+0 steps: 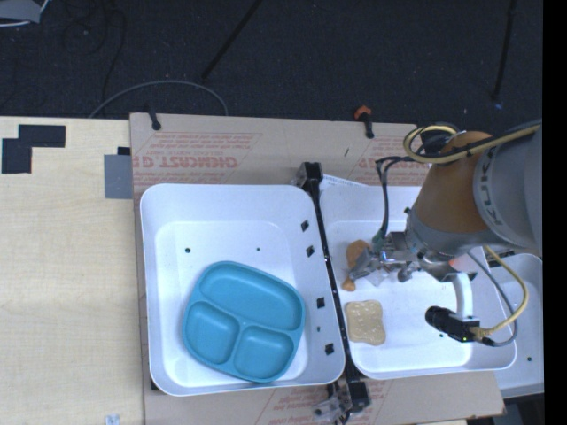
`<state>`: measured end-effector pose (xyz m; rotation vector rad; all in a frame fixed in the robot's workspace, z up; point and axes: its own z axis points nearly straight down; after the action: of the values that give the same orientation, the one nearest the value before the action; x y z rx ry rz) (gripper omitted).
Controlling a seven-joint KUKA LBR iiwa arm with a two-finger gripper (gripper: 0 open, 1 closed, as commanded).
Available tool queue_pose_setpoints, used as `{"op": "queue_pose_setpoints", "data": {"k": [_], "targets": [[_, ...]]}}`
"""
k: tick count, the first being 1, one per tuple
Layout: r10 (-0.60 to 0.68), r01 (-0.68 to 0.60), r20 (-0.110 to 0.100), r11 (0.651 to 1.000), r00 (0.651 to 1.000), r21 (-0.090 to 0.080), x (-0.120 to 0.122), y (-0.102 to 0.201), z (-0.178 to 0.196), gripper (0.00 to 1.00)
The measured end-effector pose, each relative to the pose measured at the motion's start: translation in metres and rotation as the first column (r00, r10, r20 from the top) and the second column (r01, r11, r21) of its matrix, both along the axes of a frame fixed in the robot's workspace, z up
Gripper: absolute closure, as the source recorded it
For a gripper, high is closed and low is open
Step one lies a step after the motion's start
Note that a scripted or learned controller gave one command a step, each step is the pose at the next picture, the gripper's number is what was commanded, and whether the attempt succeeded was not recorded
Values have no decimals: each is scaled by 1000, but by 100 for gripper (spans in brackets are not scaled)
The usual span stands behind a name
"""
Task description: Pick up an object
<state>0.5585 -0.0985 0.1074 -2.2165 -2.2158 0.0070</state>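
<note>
A tan slice of toy bread (365,320) lies flat near the front left of the right bin (496,363). A small brown and orange toy food piece (355,257) sits by that bin's left wall, a little behind the bread. My gripper (383,266) is low in the right bin, just right of the brown piece and behind the bread. The wrist and arm cover the parts of the bin behind it.
A blue three-compartment plate (244,320) lies in the left bin (177,228). A black divider (321,264) runs between the two bins. The cardboard sheet (230,153) lies under both bins, on the wooden bench.
</note>
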Motion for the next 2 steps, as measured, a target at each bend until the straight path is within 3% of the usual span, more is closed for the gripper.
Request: {"op": "queue_pose_setpoints", "data": {"k": [1,2], "targets": [[-6,6,3,1000,1000,-1,1,-2,13,100],[-7,7,9,1000,1000,-2,-1,-9,56,100]]}}
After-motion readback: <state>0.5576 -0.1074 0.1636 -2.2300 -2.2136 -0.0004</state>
